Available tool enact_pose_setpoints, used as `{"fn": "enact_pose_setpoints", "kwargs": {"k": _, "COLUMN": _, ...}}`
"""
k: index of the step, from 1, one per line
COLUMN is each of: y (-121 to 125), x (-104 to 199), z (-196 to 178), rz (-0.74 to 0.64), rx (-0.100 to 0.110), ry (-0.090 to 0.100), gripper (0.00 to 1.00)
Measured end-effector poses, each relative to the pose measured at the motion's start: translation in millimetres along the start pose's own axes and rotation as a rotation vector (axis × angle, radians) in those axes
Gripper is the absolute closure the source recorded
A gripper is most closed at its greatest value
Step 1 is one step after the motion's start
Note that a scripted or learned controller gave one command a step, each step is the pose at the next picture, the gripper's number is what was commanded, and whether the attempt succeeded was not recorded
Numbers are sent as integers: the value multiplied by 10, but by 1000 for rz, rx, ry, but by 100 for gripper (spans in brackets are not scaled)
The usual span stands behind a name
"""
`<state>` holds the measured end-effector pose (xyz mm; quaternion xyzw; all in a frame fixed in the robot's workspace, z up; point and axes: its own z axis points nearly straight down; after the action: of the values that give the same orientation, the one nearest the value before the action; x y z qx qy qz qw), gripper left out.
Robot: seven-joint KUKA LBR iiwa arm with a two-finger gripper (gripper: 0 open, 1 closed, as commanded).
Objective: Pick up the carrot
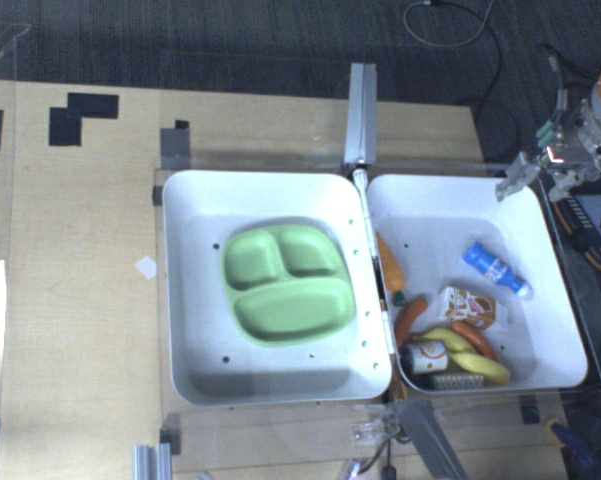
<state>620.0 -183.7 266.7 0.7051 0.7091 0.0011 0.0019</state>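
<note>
The carrot (390, 266) lies untouched against the right bin's (555, 268) left wall, while the gripper (525, 175), fingers open, hovers at its far-right corner.

Orange carrot (389, 265), green plate (288, 281), blue bottle (496, 270), white bins (185, 298).

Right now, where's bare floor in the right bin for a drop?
Bare floor in the right bin lies along its far side, between the carrot at the divider and the blue bottle. The near corner is crowded: banana, sausages, packet. The left bin holds a green tray.
</note>
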Motion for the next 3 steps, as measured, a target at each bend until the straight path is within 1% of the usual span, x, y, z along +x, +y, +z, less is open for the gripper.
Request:
{"fn": "enact_pose_setpoints", "kwargs": {"k": 1, "y": 288, "x": 520, "z": 554, "rz": -68, "rx": 0, "ry": 1, "gripper": 0}}
{"fn": "enact_pose_setpoints", "kwargs": {"k": 2, "y": -6, "x": 595, "z": 1705, "rz": -233, "rx": -3, "ry": 0, "gripper": 0}}
{"fn": "enact_pose_setpoints", "kwargs": {"k": 3, "y": 17, "x": 602, "z": 1583, "rz": -235, "rx": -10, "ry": -1, "gripper": 100}}
